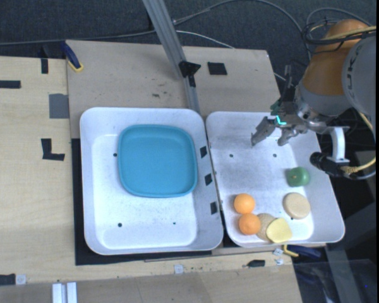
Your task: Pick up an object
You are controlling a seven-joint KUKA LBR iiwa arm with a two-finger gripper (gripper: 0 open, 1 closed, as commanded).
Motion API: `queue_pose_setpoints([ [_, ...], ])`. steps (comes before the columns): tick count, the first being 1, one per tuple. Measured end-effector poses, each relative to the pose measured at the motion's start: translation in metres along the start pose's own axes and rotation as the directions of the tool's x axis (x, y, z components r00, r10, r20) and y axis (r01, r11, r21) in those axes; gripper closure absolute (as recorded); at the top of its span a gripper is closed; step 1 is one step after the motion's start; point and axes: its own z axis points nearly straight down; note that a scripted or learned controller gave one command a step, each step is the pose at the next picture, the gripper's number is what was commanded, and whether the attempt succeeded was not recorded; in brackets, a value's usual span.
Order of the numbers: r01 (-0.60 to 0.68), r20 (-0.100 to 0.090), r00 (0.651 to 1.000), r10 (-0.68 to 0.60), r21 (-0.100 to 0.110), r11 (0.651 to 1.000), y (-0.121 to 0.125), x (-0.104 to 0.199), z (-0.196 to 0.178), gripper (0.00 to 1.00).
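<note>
White plastic, two shallow bins on the worktop. The left bin (pixel 101 232) carries a blue plate (pixel 156 160). The right bin (pixel 328 197) holds the candidates, all crowded toward its near end: two orange balls (pixel 244 203) one behind the other, a yellow piece (pixel 278 230) just beside a tan disc (pixel 296 205), and a small green object (pixel 297 177) by the right wall.

Gripper (pixel 273 134) hangs over the far half of the right bin, jaws spread apart, nothing between them. Pick not yet made, as I read it: every object lies on the bin floor, well apart from the fingers. Approach, closing and lift all remain.

Room: the far half of the bin floor under the gripper is bare. The green object sits alone but close to the wall; the yellow and tan pieces crowd each other and the near rim. The upper orange ball looks the freest target.
</note>
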Motion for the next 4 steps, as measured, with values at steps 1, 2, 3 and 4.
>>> queue_pose_setpoints([
  [1,0.000,0.000,1.000,0.000,0.000,1.000,0.000,0.000,0.000,0.00],
  [2,0.000,0.000,1.000,0.000,0.004,1.000,0.003,0.007,0.046,0.00],
  [3,0.000,0.000,1.000,0.000,0.003,1.000,0.002,0.013,0.107,0.00],
  [4,0.000,0.001,1.000,0.000,-0.001,1.000,0.003,0.013,0.106,0.00],
])
